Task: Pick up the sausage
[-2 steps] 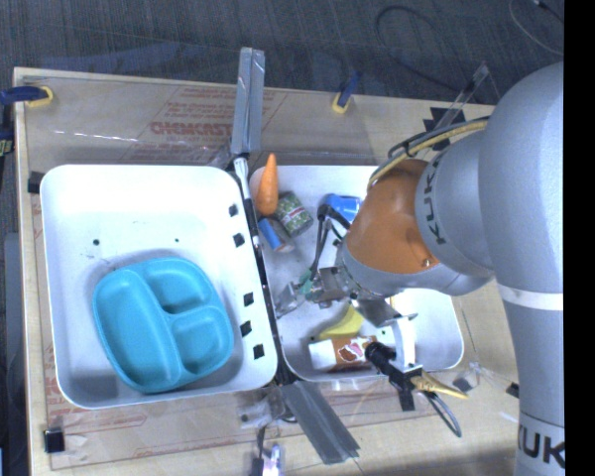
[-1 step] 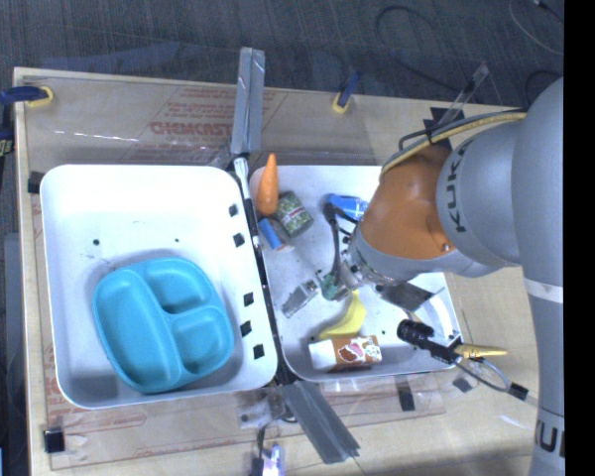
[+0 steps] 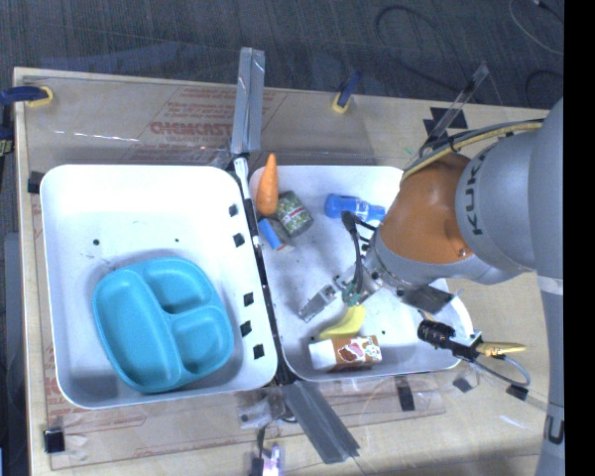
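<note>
Robotics lab, wooden bench (image 3: 129, 97) clamped over grey carpet, white bins (image 3: 69, 206), loose cables (image 3: 416, 18)

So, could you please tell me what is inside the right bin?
A carrot, can, blue bottle, banana and small packet. The arm covers the bin's right part.

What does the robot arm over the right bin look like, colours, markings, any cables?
The arm is a thick, rounded grey body with a broad orange band above the wrist and dark lettering on the grey shell next to it. Below the band sits a grey wrist collar, then a slim dark metal gripper. A black cable loops beside the wrist, and thin yellow and black cables run along the arm's upper side.
</note>
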You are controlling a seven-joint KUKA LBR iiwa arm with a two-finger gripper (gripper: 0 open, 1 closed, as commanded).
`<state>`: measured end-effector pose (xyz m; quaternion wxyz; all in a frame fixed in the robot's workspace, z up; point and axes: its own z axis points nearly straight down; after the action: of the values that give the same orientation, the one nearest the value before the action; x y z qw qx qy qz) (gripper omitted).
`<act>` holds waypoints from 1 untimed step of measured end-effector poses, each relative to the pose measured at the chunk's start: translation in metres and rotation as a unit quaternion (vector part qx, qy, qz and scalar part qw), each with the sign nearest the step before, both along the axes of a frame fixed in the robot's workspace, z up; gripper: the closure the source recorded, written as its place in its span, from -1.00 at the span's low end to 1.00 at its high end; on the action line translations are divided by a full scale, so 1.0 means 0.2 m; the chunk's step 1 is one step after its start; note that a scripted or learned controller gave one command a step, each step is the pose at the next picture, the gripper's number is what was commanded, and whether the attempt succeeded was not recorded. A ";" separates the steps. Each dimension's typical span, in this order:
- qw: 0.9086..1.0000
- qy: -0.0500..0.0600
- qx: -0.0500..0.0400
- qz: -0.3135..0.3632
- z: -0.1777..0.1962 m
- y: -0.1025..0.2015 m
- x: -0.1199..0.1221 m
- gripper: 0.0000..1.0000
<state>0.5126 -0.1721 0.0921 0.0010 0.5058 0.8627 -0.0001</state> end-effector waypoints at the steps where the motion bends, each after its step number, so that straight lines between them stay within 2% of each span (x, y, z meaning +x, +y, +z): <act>1: 1.000 0.001 0.001 -0.029 0.00 0.19 0.15 -1.00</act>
<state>0.5436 -0.1337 0.0921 0.0000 0.5308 0.8475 -0.0001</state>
